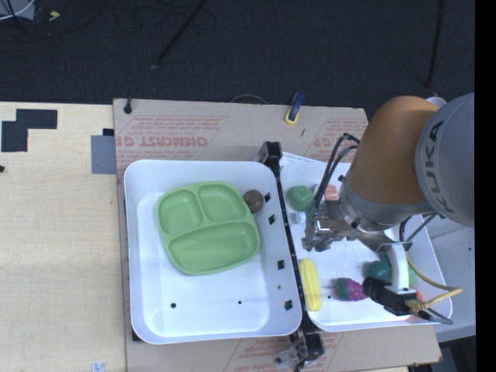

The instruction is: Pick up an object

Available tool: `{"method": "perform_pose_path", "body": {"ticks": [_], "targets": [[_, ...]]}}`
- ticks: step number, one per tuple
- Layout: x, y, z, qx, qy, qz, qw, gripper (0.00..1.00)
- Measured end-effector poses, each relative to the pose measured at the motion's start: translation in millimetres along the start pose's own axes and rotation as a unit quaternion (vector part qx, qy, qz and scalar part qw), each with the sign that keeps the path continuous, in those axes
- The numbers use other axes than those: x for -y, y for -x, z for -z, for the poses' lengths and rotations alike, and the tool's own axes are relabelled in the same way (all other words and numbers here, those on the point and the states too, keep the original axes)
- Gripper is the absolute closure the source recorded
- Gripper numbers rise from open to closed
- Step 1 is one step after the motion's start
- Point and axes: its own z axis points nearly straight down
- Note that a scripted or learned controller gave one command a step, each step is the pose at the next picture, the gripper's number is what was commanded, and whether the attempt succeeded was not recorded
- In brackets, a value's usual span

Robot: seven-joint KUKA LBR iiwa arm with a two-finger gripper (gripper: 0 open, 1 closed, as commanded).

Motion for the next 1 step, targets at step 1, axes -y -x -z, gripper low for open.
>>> {"method": "perform_pose_path", "body": {"ticks": [1], "targets": [[6.1, 3.1, -13.7, 0.000, -0.001, -0.001, 1.0000, 1.00]]}}
